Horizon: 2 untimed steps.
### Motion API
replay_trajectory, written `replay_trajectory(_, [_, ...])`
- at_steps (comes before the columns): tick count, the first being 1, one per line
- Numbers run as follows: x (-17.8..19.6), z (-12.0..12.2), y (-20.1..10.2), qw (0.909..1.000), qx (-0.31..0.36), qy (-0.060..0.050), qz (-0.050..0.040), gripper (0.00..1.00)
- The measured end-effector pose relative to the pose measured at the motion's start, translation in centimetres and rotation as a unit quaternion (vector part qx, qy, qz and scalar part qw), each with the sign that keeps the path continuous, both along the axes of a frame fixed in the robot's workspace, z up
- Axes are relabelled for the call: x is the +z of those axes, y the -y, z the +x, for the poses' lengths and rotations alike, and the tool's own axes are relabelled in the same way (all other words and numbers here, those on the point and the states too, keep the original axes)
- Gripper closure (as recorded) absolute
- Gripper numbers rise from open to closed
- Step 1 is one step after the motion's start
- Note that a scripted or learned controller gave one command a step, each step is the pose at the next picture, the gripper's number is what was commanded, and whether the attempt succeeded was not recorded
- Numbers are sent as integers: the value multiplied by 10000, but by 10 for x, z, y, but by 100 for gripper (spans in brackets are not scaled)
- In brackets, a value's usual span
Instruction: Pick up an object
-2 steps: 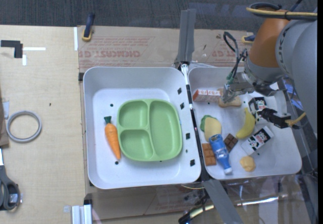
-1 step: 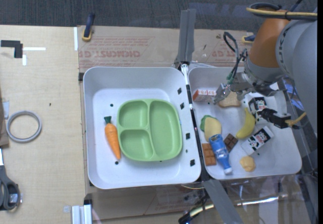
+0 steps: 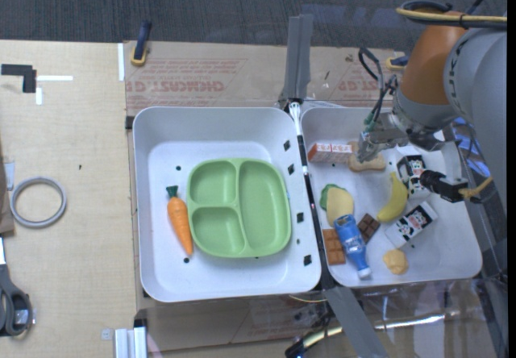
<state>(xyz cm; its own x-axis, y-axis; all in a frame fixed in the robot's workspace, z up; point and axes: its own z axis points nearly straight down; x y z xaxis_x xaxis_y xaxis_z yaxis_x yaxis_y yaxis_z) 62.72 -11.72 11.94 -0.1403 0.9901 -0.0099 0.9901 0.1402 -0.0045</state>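
The gripper hangs low over the back of the right bin, just above a small tan, bread-like piece beside a red-and-white carton. Whether it is spread or closed cannot be told at this angle. The tan piece looks light and probably soft toy material, so a pinch across its narrow width should suit. The banana lies near, curved and likely slippery.
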Motion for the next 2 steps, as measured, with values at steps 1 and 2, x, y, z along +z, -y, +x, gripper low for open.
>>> replay_trajectory(1, [0,0,0,10000,-1,-2,2,0])
replay_trajectory(2, [-24,34,27,9669,-2550,55,39,0])
